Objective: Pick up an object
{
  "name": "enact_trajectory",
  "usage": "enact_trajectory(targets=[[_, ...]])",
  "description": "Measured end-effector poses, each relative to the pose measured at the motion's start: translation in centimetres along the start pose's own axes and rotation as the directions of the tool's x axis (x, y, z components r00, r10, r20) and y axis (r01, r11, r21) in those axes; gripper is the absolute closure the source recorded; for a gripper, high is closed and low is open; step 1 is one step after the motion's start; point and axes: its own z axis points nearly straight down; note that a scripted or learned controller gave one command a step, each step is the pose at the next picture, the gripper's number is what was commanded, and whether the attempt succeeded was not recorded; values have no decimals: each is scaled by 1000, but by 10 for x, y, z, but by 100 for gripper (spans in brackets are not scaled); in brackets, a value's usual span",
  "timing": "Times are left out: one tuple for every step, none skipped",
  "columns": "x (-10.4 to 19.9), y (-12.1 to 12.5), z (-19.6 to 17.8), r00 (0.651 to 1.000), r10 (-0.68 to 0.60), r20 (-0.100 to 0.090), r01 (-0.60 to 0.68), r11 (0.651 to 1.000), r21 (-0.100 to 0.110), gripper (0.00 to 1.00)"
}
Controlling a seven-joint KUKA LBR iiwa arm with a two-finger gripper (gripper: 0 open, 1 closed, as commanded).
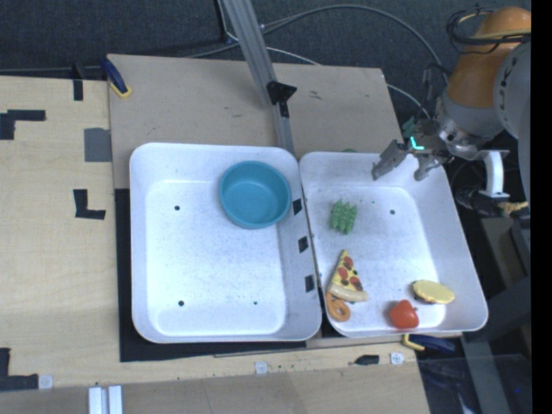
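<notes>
Two white bins sit side by side, and the arm [492,67] reaches in from the right with its gripper [404,164] poised over the far edge of the right bin [448,231]. The fingers [385,164] are spread apart with nothing between them, probably set wide to drop around something below. The left bin [155,231] lies well away from the fingers and bears a blue bowl [254,194] near its far wall. Any pickable object would do for the task. Nearest the fingers, just below and toward the bowl side, is a green studded toy [343,217], likely the easiest target. Farther from them, at the bin's near end, lie a pizza slice toy [347,279], a yellow bun-like toy [432,292] and a red tomato-like toy [403,315].
</notes>
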Motion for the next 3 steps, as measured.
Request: enact_trajectory(targets=[[0,0,0,1000,0,0,0,1000,0,0],[-7,-4,60,1000,1,-1,-1,1000,5,0],[-6,-5,108,1000,0,0,0,1000,2,0]])
